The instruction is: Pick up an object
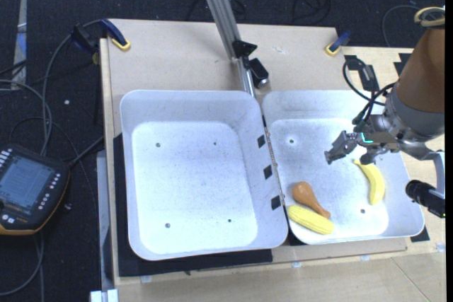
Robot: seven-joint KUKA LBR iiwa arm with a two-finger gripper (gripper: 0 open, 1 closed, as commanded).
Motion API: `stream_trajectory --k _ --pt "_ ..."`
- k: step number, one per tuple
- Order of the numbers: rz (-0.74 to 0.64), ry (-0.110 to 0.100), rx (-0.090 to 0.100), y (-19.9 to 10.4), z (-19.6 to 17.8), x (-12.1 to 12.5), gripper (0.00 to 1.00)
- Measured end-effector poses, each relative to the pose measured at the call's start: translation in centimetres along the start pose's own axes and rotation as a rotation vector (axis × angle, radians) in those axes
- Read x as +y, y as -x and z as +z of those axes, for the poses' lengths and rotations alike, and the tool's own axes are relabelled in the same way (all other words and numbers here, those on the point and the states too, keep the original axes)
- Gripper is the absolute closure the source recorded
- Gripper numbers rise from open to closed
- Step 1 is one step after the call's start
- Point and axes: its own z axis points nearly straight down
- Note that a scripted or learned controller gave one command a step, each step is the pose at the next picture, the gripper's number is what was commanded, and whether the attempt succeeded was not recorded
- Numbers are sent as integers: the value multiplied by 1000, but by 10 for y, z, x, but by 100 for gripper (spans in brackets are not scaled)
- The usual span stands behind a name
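— Where was your pincer at that moment?

— My dark two-finger gripper [342,149] hung over the right-hand shallow white plastic bin [311,117], in the right part of the frame, with my grey arm and its orange band [428,74] coming in from the right edge. The fingers stood spread apart, pointing left, with nothing between them.

— And the things to pick?

— Three lay in that same bin. A curved yellow banana [373,182] sat just below and right of my fingers, close to the wrist. A brown pear-shaped piece [310,198] lay lower, towards the bin's bottom left, and a yellow ear of corn [310,220] rested right beside it, against the bottom rim. I could not tell whether those two touched.

— The other bin?

— The left-hand shallow white bin [191,173] filled the centre-left of the frame, touching the right one along the middle.
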Motion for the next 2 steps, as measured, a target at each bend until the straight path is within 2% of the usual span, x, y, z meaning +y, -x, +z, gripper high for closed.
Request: stream_trajectory --k 1,2 --pt "0 0 0 0 0 0 0" --pt "0 -4 0 6 45 2 0"
